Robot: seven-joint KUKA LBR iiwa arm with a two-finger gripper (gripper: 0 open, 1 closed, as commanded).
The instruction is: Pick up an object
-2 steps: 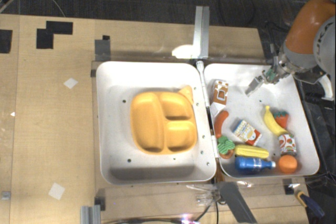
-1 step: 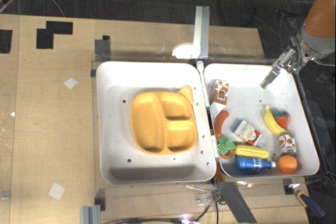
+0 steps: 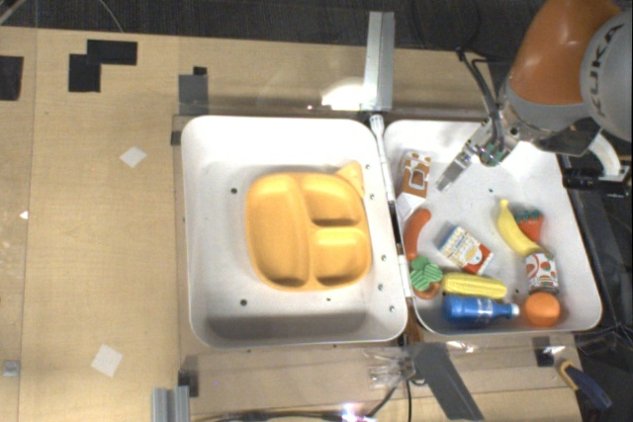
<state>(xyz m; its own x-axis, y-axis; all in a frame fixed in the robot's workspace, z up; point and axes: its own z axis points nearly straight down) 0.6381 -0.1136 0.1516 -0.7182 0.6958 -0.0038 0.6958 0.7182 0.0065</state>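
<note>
The two-finger gripper [image 3: 453, 175] hung over the upper part of the right shallow white bin [image 3: 584, 257], slanting down-left from the grey arm with the orange band [image 3: 559, 49]. Whether its fingers were open or shut, could not tell; nothing visible between them. Just left of the tip lay a small brown-and-white carton [image 3: 414, 172]. Below sat a red oblong toy [image 3: 416, 229], a blue-and-white snack box [image 3: 463, 248], a yellow banana [image 3: 512, 227] touching a red strawberry-like piece [image 3: 532, 224], a green leafy toy [image 3: 426, 275], a yellow corn cob [image 3: 475, 287], a blue bottle [image 3: 475, 310], an orange ball [image 3: 542, 308] and a small red-white can [image 3: 540, 270]. The left white bin [image 3: 213, 212] held a yellow divided plastic tray [image 3: 307, 229], near centre.
</note>
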